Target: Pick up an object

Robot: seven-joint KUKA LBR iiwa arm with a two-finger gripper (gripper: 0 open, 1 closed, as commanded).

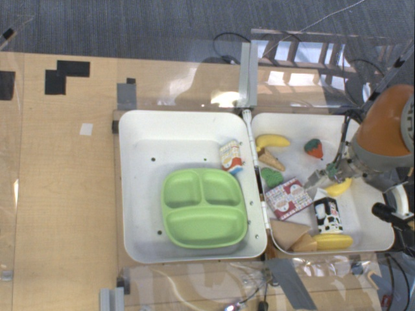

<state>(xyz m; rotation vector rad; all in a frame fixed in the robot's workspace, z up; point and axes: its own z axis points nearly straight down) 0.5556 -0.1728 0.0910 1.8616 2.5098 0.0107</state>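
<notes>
A wooden counter carries two shallow white bins side by side. The left bin holds one green divided plate toward its near edge and one small snack packet against its right wall. The right bin holds the clutter: three yellow bananas, one near the far left corner, one near the right wall and one at the near edge; one strawberry toward the far edge; one green piece by the left wall; one red-and-white patterned card; one black-and-white can; and brown wedge shapes along the near edge, too jumbled to count surely. The grey arm with its orange band reaches over the right bin's right wall, and the gripper sits low in the bin, just beside the right-hand banana. Whether the jaws are spread or pressed together cannot be told at this size, and nothing shows plainly between them. The step in hand looks like the descent onto a target, probably that banana. The next move likely calls for closing squarely across the fruit's narrow width, then lifting straight up without snagging the can nearby.
</notes>
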